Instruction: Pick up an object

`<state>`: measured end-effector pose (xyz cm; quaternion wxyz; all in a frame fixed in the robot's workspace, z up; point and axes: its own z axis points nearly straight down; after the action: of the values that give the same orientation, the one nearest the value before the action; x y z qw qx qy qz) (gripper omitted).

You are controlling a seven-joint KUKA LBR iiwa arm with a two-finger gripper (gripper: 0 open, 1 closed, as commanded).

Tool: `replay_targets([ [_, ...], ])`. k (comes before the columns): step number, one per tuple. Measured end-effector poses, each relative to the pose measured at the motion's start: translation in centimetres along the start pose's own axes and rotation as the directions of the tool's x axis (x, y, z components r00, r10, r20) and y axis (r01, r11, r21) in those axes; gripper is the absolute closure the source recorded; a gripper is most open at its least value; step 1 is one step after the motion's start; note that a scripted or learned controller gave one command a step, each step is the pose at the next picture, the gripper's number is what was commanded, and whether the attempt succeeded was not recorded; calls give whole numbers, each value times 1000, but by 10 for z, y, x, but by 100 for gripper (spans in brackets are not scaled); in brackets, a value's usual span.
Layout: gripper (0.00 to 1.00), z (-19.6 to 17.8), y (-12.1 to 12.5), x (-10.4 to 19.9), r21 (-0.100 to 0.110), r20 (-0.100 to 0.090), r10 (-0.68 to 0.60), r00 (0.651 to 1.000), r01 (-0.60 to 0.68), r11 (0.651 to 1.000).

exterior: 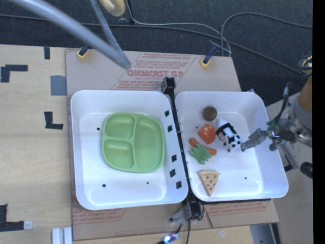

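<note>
The hand (260, 138) hangs over the right bin (264, 184), its state impossible to tell, nearest the black-and-white cow toy (228, 136), presumably lining up a grasp.

Left bin (81, 151): green divided plate (134, 142). Right bin (254, 105): brown round piece (209, 113) far, orange block (206, 133), black-and-white toy (229, 136), carrot (201, 151), pizza slice (208, 180) near. Gripper (259, 138) over right rim, carrying nothing.

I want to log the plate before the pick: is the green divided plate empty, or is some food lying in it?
Empty. The green divided plate in the left bin shows three bare green compartments, nothing lying in them.
</note>
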<state>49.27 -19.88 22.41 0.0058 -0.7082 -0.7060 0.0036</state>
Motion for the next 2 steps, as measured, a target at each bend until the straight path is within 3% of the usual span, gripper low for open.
replay_targets([
  [1,0,-6,3,0,-12,3,-4,1000,4,1000],
  [2,0,42,10,7,-9,3,-4,1000,4,1000],
])
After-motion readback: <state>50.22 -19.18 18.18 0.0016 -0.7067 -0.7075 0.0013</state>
